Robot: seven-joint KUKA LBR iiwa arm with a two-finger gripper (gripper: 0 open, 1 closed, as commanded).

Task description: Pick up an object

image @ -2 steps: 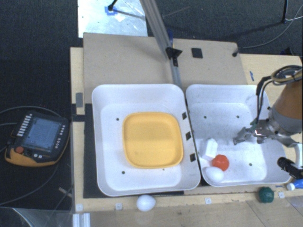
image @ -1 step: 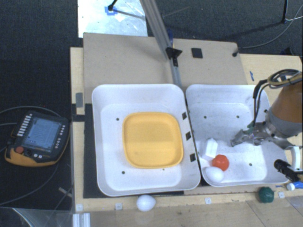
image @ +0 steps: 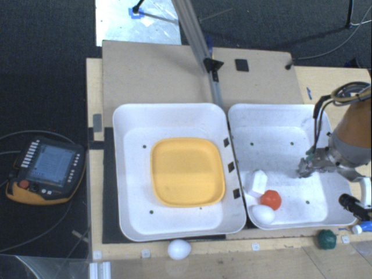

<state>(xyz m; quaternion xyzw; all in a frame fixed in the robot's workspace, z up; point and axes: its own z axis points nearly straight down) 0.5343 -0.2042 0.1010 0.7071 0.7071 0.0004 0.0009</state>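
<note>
Arm: grey, with an orange band above the wrist, it reaches in from the right and hangs over the right bin [image: 273,118].
Fingers: the gripper [image: 306,166] sits low over the right part of the right bin's floor; it is small and dark here, and I cannot tell whether the fingers are open or closed. Nothing shows between them.
Red ball: the red ball [image: 270,199] lies in the near left part of the right bin, left of and nearer than the fingers, apart from them.
White objects: a white block [image: 257,181] lies just beside the red ball on its far left side; a white egg-shaped object [image: 263,214] lies against the bin's near wall, touching or almost touching the ball.
Left bin: the left bin [image: 131,173] holds a yellow square plate [image: 187,171] lying flat in its middle.
Worktop: on the worktop [image: 151,68], a second white egg [image: 179,249] lies just outside the near edge of the left bin; a dark green ball [image: 326,239] lies outside the near right corner of the right bin.
Floor: a control pendant [image: 45,168] with a screen lies on the dark floor, well left of the bins.
</note>
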